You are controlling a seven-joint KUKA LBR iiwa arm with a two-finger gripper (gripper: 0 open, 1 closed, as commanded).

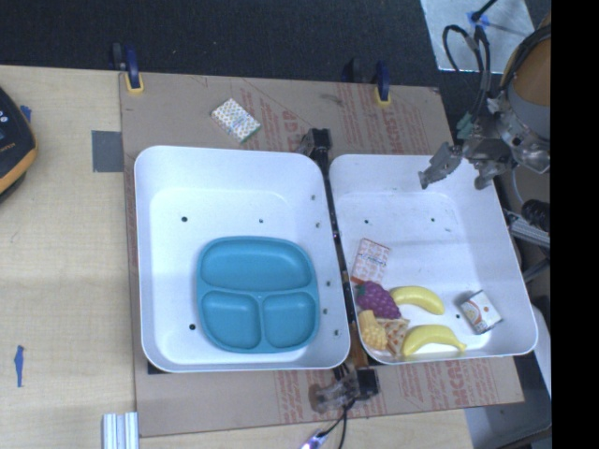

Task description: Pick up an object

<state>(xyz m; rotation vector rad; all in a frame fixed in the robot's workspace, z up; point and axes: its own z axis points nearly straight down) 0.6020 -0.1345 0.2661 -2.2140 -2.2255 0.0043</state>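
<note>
Jaws spread open, nothing between them, hanging over right bin (pixel 487 251) far corner. I see bananas (pixel 418 298) way down near front wall, lying crosswise, well apart from jaws.

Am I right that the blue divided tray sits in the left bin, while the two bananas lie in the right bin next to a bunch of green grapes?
Nearly, but the grapes are purple, not green, as the camera view shows. The rest holds: the blue divided tray sits in the left bin, and the two bananas lie in the right bin beside the grapes.
</note>
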